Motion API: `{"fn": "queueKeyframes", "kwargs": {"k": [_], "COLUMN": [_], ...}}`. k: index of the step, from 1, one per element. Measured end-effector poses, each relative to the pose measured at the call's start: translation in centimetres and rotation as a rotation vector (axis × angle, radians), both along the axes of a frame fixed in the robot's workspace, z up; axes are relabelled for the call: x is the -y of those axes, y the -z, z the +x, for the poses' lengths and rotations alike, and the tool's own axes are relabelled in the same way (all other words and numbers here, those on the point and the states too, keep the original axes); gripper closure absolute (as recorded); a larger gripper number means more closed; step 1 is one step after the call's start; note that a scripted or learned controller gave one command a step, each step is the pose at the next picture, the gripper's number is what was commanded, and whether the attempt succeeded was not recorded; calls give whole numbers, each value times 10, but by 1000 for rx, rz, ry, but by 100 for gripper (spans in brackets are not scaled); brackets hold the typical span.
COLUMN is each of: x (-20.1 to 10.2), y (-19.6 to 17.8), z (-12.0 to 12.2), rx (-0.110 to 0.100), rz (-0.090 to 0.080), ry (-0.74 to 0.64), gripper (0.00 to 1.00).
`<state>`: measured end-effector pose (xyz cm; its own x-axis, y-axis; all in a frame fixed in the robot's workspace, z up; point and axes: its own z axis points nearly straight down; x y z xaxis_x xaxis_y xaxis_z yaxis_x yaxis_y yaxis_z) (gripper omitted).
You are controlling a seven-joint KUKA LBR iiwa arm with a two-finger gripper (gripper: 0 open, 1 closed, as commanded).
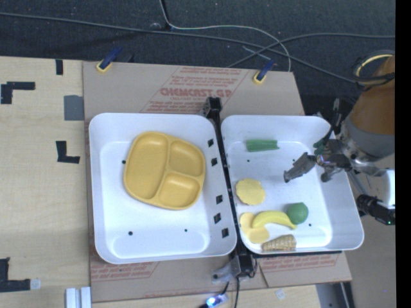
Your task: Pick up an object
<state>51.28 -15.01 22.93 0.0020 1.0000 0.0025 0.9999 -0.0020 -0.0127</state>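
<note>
While the gripper (308, 167) hangs over the upper right part of the right bin (334, 236), nothing is seen between its fingers; the 2 dark fingers appear spread apart, 1 reaching left toward the bin's middle and 1 shorter nearer the wrist, though the slant of the view leaves this a little uncertain. No object is held, so the pick is judged not yet made. 6 candidates lie in this bin: a green block (261, 145) up and to the left of the gripper, its long axis running left to right; a yellow disc (250, 192) down and left; a green ball (297, 212) almost straight below and nearest; a banana (273, 219) touching the ball's left side; a yellow piece (247, 221) and a tan wedge (278, 242) by the lower wall. The left bin (109, 236) carries a yellow divided plate (164, 170), well apart from the gripper.
</note>
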Motion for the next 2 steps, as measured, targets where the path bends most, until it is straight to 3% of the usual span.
{"fn": "queueKeyframes", "kwargs": {"k": [1, 2], "x": [0, -4], "y": [-5, 59], "z": [2, 2], "rx": [11, 6], "rz": [-2, -1], "ry": [-3, -2], "gripper": [0, 0]}}
